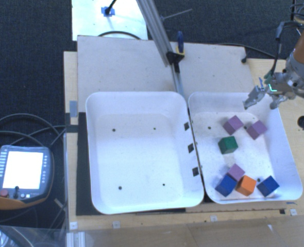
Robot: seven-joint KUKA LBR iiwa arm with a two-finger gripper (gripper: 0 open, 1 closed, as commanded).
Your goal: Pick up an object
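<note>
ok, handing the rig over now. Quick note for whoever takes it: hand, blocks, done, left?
Hand: open, holding nothing, over the far rim of the right bin.
Blocks, all in the right bin: two purple blocks nearest the hand, green block mid-bin, and a near-end cluster of purple, blue, orange, blue.
Done: nothing picked.
Left: descend, grasp one, lift.

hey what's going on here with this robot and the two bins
A robot arm reaches in from the right, its gripper open above the back edge of the right bin. It holds nothing. That bin has seven blocks: three purple, a green one, two blue and an orange one. The nearest to the gripper are the two purple blocks at the back. No block has been picked up yet.
</note>
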